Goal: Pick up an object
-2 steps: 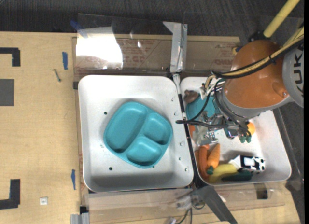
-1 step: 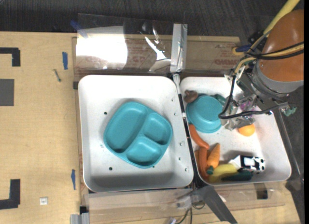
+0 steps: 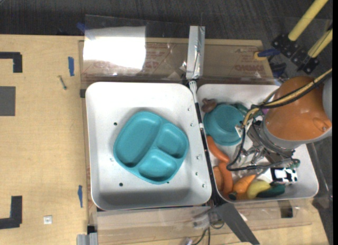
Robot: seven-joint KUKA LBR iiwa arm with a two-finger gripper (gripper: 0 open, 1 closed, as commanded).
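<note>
We see the gripper [image 3: 252, 160] lowered into the right bin [image 3: 309, 186], just above a heap of toy food at its near side: an orange carrot [image 3: 217, 149], a yellow banana [image 3: 257, 188] and a small black-and-white block [image 3: 283, 174]. Whether it has closed on anything we cannot tell. A teal bowl [image 3: 224, 124] sits farther back. In the left bin [image 3: 100, 112] lies a teal divided plate [image 3: 151, 146].

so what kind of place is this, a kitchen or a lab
Most likely a robot lab bench set up for grasping trials, not a kitchen. Two shallow white bins sit side by side on a plywood bench, toy food and a teal divided plate lie in them, and a grey and orange arm reaches in.
</note>
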